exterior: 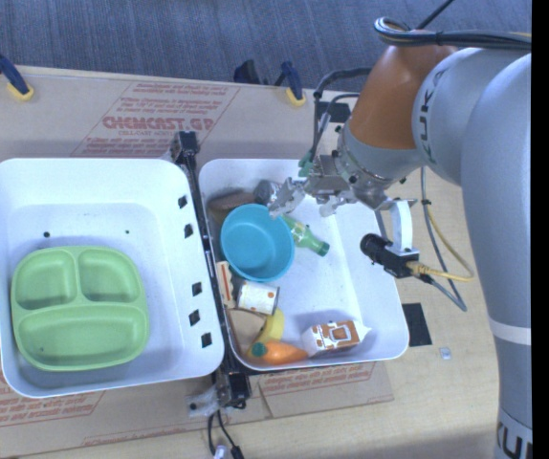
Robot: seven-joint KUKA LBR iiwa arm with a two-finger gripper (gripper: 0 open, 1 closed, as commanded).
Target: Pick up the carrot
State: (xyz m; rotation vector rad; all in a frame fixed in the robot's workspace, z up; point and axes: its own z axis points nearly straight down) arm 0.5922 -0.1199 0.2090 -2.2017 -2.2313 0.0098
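**Gripper over far end of right bin; carrot at near edge**

Hidden/unclear: the orange carrot (279,354) lies at the near edge of the right white bin (382,299), its blunt end partly covered by a yellow banana-shaped piece (273,327). A brown item behind the round blue plastic bowl (255,242) is mostly hidden by it. A green bottle-shaped piece (309,238) has its far end under the gripper.

Jaws: the metal two-finger gripper (303,197) hangs over the far end of the right bin, well apart from the carrot. Cannot tell its state; the wrist blocks the view. No grasped object visible.

Other: small orange-and-white carton (332,337) lies just beside the carrot. Green divided plate (78,306) sits in the left white bin (26,189).
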